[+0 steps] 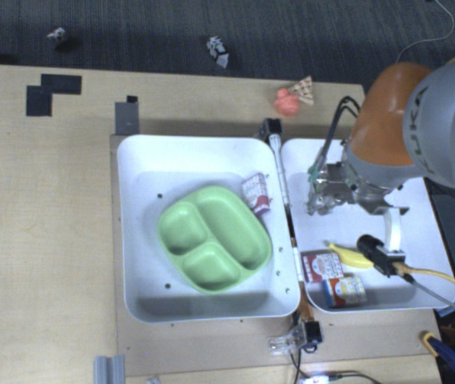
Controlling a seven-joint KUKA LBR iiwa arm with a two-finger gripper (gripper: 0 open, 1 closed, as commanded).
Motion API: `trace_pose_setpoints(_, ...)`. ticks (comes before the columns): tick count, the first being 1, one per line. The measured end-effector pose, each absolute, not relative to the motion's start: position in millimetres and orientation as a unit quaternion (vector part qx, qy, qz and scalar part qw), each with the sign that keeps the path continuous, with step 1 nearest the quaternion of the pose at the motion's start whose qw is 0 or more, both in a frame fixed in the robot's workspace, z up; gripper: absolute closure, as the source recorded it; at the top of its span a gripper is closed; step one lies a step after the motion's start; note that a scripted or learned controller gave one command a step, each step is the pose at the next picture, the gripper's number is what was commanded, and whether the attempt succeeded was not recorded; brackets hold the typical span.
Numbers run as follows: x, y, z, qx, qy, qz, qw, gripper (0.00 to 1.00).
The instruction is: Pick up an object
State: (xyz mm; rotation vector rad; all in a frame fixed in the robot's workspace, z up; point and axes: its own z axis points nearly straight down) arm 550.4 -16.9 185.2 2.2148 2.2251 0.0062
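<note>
My gripper [321, 201] hangs over the left part of the right bin [419, 214], above bare white floor, with nothing seen in it. Toward that bin's front lie a red and white carton [321, 266], a small can [345, 292] and a yellow banana-shaped piece [347, 255]. In the left bin [139, 174] a green divided plate [213, 237] lies flat in the middle. A small red and white packet [256, 194] rests against the plate's far right rim.
A thin rod with a black end [276, 146] lies along the wall between the two bins. Beyond the bins on the bench sit a red ball [287, 102] and a beige toy [304, 90]. The arm's orange band [387, 118] rises at the right.
</note>
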Motion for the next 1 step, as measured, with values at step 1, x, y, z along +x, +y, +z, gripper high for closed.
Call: trace_pose_setpoints(1,624.8,-77.4,185.0,0.706,0.708,0.0009,0.002,1.0)
